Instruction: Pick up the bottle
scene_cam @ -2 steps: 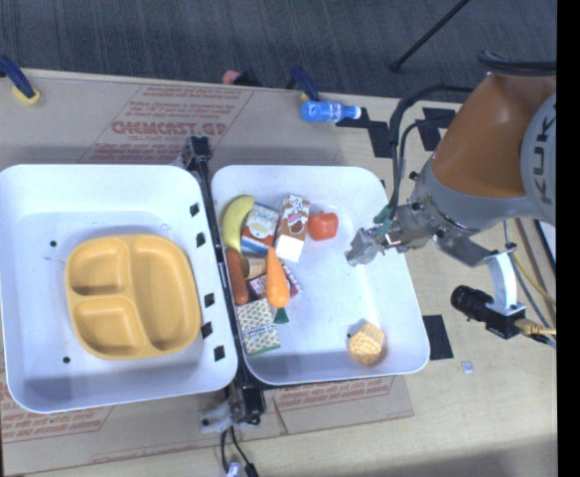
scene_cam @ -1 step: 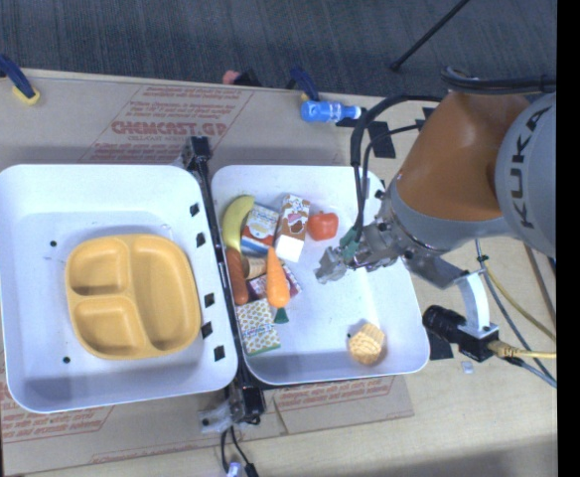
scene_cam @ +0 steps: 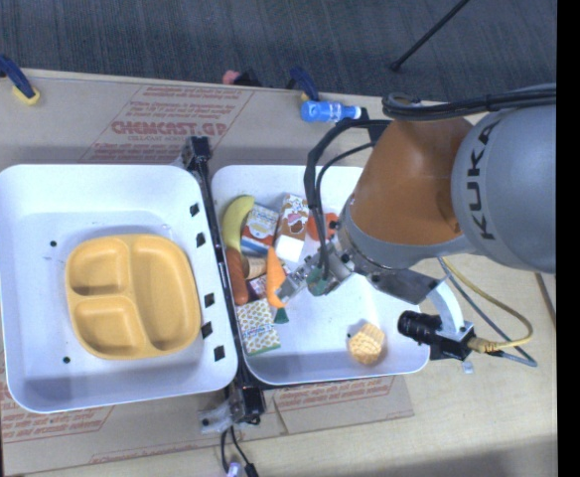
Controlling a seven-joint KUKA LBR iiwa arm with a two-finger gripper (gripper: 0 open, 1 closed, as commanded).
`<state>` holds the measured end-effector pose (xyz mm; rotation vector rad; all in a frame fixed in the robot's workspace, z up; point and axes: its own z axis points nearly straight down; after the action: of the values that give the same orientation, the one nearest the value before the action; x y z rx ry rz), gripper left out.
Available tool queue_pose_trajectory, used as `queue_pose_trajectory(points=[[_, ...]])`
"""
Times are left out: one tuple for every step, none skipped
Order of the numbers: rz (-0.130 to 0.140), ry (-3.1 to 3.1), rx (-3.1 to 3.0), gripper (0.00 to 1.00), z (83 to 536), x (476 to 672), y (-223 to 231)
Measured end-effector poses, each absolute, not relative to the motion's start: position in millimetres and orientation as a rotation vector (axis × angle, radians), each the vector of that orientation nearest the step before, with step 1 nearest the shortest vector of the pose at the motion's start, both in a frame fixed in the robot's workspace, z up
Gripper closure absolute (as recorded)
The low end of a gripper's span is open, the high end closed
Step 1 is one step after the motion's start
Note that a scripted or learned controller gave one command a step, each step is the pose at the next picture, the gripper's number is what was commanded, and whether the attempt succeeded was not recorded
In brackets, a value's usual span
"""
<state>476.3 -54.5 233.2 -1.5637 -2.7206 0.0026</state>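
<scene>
So my gripper (scene_cam: 315, 274) was down in the right bin (scene_cam: 394, 364), right at the pile of food. I couldn't tell if it had anything. The bottle (scene_cam: 328, 111) lay outside beyond the far rim, long axis left-right

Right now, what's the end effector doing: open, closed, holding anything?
End effector: low over the pile of toy food in the right bin; open or closed cannot be told, and no grasped item is visible.
</scene>
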Motion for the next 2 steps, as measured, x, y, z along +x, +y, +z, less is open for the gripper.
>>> queue_pose_trajectory(points=[[0.003,-2.918,-1.151,1.00,206,475.9,1],[0.000,-2.926,-1.150,1.00,352,477.2,25]])
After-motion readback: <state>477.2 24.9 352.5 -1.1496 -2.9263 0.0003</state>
